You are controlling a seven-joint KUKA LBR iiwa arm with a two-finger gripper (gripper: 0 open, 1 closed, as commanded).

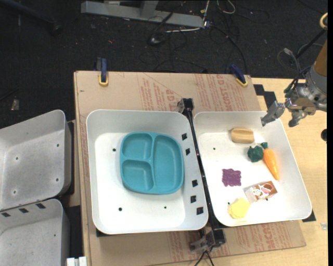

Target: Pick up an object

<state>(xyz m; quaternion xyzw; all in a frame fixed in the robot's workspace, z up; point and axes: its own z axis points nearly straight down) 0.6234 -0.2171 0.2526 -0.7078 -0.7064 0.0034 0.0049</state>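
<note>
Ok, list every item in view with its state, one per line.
Hand: open, holding nothing, above the right bin's far right corner.
Blue tray: flat in the left bin, nothing in it.
Bread roll: lying in the right bin.
Carrot: lying down, green top touching it.
Purple piece: flat.
Carton: on its side.
Yellow piece: flat, beside the carton.

floor: dark, speckled stuff (47,57) with black cables (223,36) snaking around up top
surface: brown board (156,85) with red print, pretty worn
clamps: a blue and yellow clamp (103,71) on each back corner
far back: grey metal frame thing (140,13)
left side: spare white trays (31,150)
</note>
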